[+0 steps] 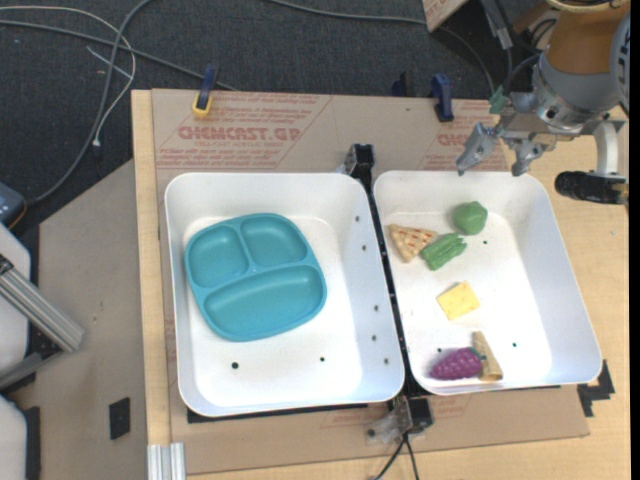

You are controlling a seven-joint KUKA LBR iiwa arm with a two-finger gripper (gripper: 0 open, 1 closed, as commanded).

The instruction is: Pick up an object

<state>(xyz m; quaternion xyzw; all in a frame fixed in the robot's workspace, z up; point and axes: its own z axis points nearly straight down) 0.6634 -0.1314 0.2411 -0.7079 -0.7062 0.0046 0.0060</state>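
2 fingers of the pincer (494,154) stand apart, holding nothing, at the frame's upper right, above the right bin's (570,298) far rim.

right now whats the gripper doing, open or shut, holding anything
gripper: open, fingers spread, nothing between them; it sits above the far rim of the right bin, apart from the green toys inside.

One fixed overhead camera, tilted down at the bench.
It takes in both white bins (375,268) whole from moderate height; the arm (585,38) enters at upper right.
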